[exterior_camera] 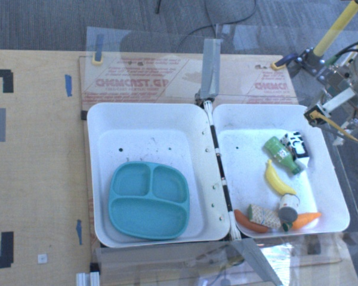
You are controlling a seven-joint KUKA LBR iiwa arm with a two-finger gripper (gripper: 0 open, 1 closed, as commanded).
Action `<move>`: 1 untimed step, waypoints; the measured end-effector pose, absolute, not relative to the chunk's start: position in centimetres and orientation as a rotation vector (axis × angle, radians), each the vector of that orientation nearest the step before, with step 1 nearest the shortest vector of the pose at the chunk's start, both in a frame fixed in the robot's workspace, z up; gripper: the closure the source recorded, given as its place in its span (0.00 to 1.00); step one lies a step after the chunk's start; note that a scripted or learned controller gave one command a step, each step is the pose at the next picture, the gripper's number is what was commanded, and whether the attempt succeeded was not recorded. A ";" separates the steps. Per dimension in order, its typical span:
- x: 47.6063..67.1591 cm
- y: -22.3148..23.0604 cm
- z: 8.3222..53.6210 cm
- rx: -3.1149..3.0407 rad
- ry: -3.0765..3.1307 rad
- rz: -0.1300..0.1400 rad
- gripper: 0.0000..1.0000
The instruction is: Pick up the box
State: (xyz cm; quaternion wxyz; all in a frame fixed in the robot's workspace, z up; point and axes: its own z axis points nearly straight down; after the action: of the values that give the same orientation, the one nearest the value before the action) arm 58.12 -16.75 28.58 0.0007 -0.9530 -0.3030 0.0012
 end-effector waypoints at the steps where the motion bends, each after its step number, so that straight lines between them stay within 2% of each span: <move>1: 54.1 -14.5 15.0 -2.966 -1.025 0.006 0.00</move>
State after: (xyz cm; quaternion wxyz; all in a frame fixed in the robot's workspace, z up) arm 54.12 -14.53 15.01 0.0018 -0.9451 -0.3268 0.0020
